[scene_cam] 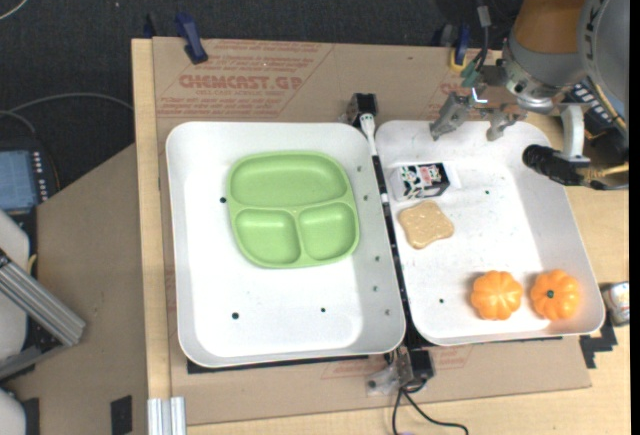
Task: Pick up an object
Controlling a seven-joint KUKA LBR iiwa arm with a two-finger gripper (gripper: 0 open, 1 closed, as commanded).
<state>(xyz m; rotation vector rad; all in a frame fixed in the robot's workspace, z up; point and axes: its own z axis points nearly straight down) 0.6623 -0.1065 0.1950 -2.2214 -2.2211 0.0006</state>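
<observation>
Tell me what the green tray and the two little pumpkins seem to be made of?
The green tray looks like moulded plastic with a matte finish: one even colour, with rounded walls between its three compartments. The two pumpkins look like toy replicas, probably plastic or foam: uniform orange with smooth ribs. Which of the two is hard to tell.

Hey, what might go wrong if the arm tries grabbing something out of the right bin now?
The toast slice lies flat, so the fingers may slide over it. The two small pumpkins sit close together; reaching for one may knock the other. The end effector, open over the right bin's far rim, may clip that rim descending.
</observation>
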